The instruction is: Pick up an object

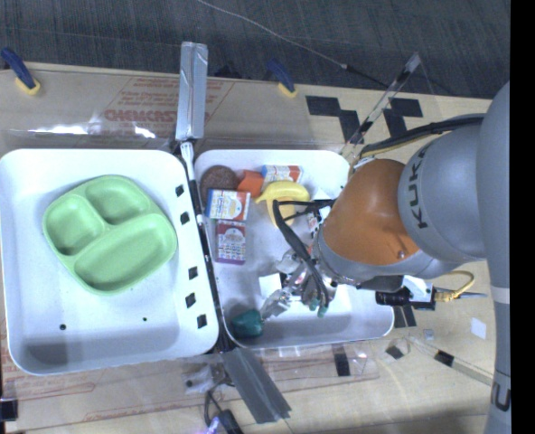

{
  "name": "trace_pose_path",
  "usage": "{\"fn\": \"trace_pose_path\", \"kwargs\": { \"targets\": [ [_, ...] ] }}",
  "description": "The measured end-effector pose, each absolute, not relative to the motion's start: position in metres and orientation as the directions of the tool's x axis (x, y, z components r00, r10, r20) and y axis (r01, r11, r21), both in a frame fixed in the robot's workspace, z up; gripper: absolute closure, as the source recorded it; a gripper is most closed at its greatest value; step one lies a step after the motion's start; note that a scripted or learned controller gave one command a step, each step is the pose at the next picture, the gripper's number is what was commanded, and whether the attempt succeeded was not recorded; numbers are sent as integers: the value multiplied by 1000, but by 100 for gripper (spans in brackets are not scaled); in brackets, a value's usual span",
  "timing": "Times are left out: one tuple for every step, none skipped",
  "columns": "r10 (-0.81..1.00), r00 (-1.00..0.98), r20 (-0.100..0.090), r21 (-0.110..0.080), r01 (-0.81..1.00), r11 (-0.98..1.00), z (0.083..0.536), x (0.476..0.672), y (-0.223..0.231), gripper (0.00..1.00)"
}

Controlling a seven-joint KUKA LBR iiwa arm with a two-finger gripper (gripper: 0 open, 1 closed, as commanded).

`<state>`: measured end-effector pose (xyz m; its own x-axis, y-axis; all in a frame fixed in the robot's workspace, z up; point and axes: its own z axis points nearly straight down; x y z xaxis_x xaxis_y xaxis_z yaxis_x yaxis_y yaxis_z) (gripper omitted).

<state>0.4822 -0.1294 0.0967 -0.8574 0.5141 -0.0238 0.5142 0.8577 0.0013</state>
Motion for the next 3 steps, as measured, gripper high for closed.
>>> {"fn": "trace_pose_path", "kwargs": {
  "targets": [
    [504, -864, -3, 1, 504, 864, 93, 543, -169, 0],
    [633, -774, 9, -7, 633, 774, 96, 634, -179, 0],
    [682, -731, 2, -1, 682, 731, 92, 545, -151, 0]
  ]
}}
